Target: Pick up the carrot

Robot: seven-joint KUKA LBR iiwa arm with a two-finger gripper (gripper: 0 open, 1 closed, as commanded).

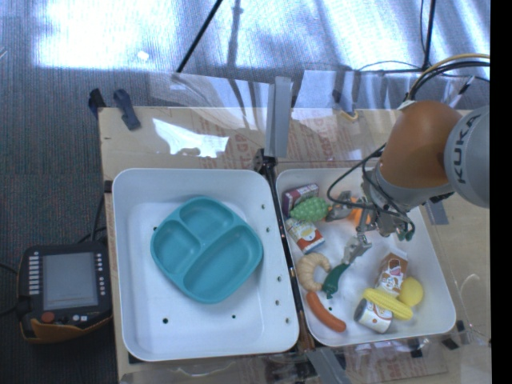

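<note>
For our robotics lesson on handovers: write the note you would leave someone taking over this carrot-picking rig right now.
Gripper: low in the right bin, above the toys; whether open or shut cannot be told, and nothing visibly held.
Carrot: lying near the right bin's front edge, beside the croissant, apart from the gripper.
Left bin: holds the teal divided plate.
Done: arm is over the right bin.
Left: move to the carrot, grasp it, lift it.
</note>
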